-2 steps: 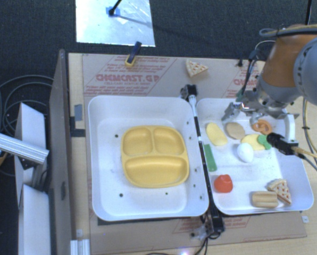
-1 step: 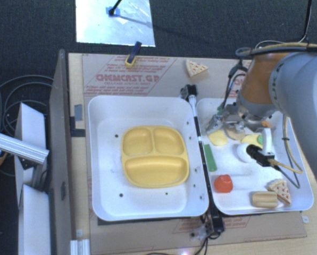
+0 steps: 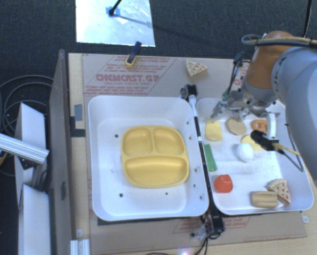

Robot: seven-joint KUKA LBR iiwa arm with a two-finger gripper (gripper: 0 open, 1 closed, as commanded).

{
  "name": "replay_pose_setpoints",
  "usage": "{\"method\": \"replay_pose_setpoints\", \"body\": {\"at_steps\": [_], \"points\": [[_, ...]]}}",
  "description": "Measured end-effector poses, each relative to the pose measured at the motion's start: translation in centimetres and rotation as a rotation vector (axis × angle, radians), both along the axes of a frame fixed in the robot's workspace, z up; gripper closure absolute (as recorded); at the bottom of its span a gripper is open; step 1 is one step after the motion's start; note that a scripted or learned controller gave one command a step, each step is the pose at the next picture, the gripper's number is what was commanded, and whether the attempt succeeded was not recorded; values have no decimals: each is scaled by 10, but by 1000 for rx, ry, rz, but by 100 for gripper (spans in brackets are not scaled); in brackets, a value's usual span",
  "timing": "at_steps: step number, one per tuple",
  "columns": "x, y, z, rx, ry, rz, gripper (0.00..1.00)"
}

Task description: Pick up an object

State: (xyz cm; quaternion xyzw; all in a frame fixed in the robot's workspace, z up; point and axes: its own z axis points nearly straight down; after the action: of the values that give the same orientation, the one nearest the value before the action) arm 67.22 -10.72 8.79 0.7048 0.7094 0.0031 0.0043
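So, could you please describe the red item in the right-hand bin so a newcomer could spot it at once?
Look in the right bin, along its left side beside the divider. Just below the green stick sits a small red tomato-like piece, the one red thing among pale, yellow and tan food toys.

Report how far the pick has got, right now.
Done: the gripper has reached the right bin's far end. In hand: nothing visible between its fingers; it hangs above the tan round piece and yellow piece. Left: the grasp and lift. The white egg and red piece lie untouched; the yellow tray sits in the left bin.
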Motion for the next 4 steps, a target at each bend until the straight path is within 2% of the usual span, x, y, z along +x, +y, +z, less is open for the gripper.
{"method": "replay_pose_setpoints", "body": {"at_steps": [1,2,3,4], "points": [[-21,24,0,-2,1,1,0],[-49,21,1,-1,-2,-4,0],[-1,14,-2,1,2,-1,0],[-72,6,-3,2,12,-8,0]]}}
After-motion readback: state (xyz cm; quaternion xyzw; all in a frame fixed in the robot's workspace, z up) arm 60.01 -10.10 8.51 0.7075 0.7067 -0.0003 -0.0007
